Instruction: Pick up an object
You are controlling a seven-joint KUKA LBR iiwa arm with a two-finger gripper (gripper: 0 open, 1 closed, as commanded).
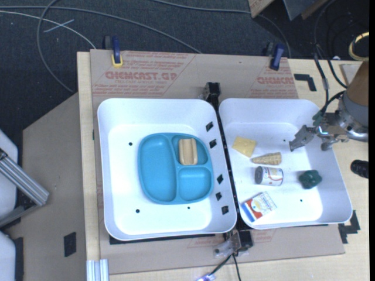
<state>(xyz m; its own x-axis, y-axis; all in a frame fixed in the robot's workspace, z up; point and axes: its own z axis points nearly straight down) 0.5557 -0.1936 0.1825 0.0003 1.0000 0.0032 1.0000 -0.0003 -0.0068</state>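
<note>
The arm (358, 92) is cut off by the right edge. The gripper (304, 138) is too small to tell how it stands. The print on the little can (269, 175) and the flat packet (258, 206) is too blurry to read.

The left bin (111, 157) holds a divided plate (158, 174) — the right bin (334, 174) holds a can (269, 175) between a cone (266, 158) and a packet (258, 206).
</note>
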